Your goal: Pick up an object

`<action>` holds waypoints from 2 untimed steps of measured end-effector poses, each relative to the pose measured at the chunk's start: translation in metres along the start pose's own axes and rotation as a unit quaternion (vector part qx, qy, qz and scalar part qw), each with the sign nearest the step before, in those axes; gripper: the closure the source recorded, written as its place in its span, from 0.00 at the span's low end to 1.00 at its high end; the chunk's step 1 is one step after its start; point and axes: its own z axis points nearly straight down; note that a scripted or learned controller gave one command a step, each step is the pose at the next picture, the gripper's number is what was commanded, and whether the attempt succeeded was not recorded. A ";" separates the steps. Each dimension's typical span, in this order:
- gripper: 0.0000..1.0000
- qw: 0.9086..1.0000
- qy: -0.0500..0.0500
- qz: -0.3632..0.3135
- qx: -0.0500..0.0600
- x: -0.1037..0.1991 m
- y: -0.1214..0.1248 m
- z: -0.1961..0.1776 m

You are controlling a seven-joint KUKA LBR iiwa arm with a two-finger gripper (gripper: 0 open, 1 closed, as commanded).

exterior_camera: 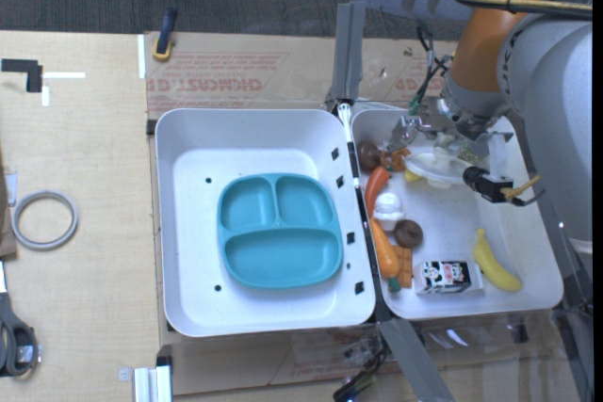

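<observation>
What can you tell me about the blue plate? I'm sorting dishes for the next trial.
The blue plate is a teal, plastic-looking divided tray with rounded corners: two small compartments at the far side, one wide compartment nearer the camera. It lies flat, turned slightly, in the middle of the left bin, resting on its floor, with nothing visible in it.

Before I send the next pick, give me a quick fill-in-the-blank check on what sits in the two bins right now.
1. The teal divided plate lies in the ____ bin as the camera sees it.
2. The banana lies in the right bin, and its colour is ____.
3. The small milk carton bears a black-and-white ____ pattern.
4. The plate is divided into ____ compartments.

Missing words: left; yellow; cow; three
</observation>
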 end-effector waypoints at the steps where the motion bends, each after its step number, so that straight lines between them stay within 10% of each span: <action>1: 0.00 1.000 -0.002 0.005 0.000 0.011 -0.032 -0.001; 2: 0.00 1.000 0.001 0.003 0.004 0.013 -0.068 0.003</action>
